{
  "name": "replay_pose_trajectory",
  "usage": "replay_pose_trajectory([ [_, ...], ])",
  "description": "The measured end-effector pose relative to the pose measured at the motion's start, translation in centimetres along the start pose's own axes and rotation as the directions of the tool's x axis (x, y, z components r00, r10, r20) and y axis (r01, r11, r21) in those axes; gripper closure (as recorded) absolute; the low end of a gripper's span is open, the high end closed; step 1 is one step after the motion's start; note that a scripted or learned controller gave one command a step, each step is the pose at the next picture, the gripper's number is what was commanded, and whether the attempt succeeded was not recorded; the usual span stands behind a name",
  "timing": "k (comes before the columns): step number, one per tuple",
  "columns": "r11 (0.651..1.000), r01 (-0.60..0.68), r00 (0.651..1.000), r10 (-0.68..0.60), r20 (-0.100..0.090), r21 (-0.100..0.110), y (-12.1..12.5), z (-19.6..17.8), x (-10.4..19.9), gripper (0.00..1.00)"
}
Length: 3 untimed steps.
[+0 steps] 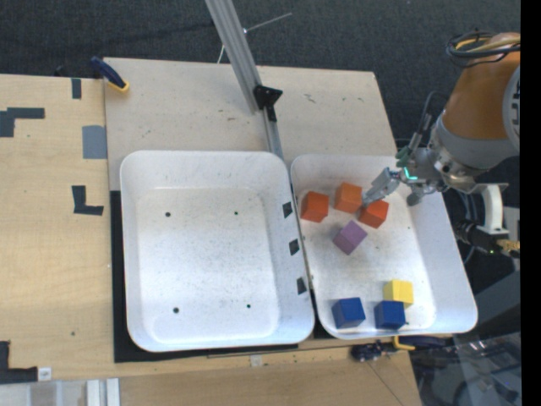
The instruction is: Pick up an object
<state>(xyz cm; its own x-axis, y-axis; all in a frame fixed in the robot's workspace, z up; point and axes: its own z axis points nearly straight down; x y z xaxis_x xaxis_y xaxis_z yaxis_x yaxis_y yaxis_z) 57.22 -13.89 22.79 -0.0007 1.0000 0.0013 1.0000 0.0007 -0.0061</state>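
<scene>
Overhead slanted view of a pale wooden desk (194, 117) bearing two shallow white plastic bins side by side. Grey robot arm with an orange band (482, 100) reaching in from the right, its two-finger gripper (378, 191) low over the right-hand bin (439, 252). Fingers too small and blurred to judge; cannot tell whether apart, together or clamped on anything. Directly under and touching the gripper tip in this view, a small red-orange cube (374, 214). Just left of the gripper, an orange cube (347, 197), and further left beside it another orange cube (314, 206). Just below the gripper, a tilted purple cube (349, 238). Well below the gripper, near the bin's front edge, a yellow cube (399, 291) touching a blue cube (390, 314), with a second blue cube (347, 311) just to their left. Far left of the gripper, the left-hand bin (207, 252), speckled with dark flecks. Above and left of the gripper, a slanted grey metal pole (237, 41) crossing the desk.
</scene>
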Motion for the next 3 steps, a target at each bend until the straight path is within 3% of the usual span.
replay_pose_trajectory([
  [1,1.0,0.001,1.0,-0.001,0.001,-0.005,0.1,-0.3,0.0,0.0],
  [2,1.0,0.0,1.0,0.0,0.001,0.002,0.3,6.2,0.1,0.0],
  [3,1.0,-0.001,1.0,0.001,0.0,-0.013,-0.4,11.0,0.1,0.0],
])
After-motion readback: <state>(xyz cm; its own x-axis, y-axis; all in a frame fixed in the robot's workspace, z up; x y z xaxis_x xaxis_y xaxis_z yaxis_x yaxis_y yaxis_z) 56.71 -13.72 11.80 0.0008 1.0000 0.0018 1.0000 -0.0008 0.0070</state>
